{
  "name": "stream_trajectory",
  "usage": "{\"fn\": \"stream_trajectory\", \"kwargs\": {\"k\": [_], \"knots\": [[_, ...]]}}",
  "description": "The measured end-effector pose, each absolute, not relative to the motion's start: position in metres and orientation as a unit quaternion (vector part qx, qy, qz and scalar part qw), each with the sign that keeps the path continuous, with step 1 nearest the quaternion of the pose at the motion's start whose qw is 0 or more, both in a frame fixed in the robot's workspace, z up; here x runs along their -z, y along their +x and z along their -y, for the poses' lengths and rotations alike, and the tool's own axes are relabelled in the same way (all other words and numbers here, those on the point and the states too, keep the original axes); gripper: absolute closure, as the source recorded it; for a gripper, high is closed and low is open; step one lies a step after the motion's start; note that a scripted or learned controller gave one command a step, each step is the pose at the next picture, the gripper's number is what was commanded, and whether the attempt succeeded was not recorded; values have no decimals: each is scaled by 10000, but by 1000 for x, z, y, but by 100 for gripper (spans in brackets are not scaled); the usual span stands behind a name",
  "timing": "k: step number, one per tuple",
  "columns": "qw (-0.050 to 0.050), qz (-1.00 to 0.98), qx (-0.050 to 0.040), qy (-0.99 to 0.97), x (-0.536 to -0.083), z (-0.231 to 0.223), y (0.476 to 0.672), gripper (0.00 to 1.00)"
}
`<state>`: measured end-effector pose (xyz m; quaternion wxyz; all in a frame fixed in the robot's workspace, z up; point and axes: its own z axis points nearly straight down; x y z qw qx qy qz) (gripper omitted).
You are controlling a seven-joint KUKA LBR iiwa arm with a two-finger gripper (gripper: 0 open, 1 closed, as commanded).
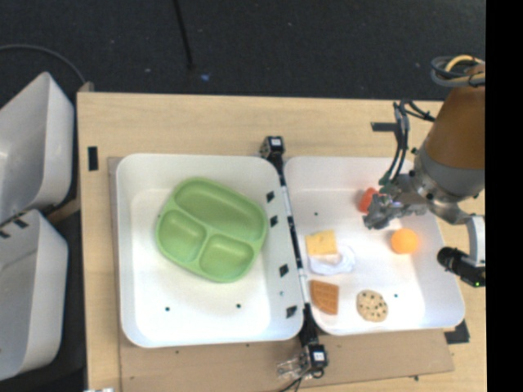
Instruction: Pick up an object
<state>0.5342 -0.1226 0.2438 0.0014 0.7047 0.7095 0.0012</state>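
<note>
We see the tool (381, 213) low in the right white bin (425, 305), its state unclear; a small red object (367, 198) peeks out at its ten o'clock, probably light, smooth plastic, best pinched across its middle

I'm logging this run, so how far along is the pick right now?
Done: the end effector is down in the right bin, beside a red object. In hand: nothing visibly gripped. Left: the grasp and lift. The orange ball, yellow block, cookie and cracker lie untouched.
</note>
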Motion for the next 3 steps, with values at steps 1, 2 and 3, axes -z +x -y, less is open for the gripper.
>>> {"fn": "stream_trajectory", "kwargs": {"k": [1, 2, 3], "knots": [[7, -7098, -12, 7045, -245, 74, 547, 100], [7, -7098, -9, 7044, -240, 15, 555, 100], [6, -7101, -17, 7041, -251, -36, 551, 100]]}}
